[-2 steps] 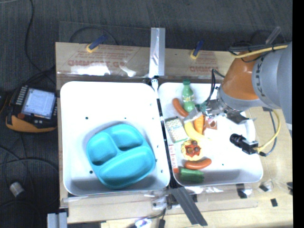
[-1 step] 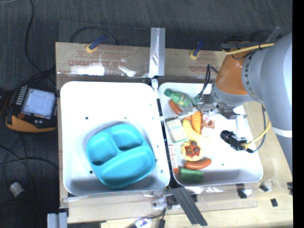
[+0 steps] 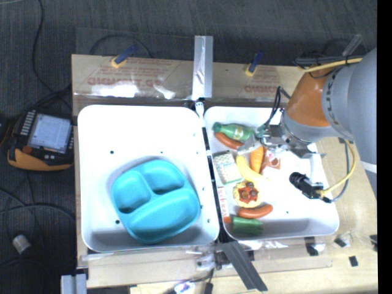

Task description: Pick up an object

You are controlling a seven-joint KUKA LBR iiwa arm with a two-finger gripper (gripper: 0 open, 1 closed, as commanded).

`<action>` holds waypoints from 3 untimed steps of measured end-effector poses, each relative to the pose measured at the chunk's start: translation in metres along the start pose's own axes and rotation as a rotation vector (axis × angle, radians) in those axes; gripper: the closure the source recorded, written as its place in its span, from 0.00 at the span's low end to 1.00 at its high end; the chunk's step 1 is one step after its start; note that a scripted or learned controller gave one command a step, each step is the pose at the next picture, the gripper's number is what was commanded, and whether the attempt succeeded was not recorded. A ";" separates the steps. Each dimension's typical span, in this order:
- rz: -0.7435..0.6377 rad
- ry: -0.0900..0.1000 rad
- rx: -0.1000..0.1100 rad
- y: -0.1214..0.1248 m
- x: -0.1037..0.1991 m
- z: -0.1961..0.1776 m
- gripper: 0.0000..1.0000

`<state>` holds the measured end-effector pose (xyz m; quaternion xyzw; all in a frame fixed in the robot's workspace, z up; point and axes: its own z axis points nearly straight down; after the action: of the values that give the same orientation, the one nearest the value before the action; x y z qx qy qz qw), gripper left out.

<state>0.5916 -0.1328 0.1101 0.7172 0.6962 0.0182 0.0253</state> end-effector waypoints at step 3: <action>0.418 -0.017 0.006 0.013 0.019 -0.012 1.00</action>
<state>0.6043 -0.1144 0.1227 0.8462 0.5321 0.0151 0.0246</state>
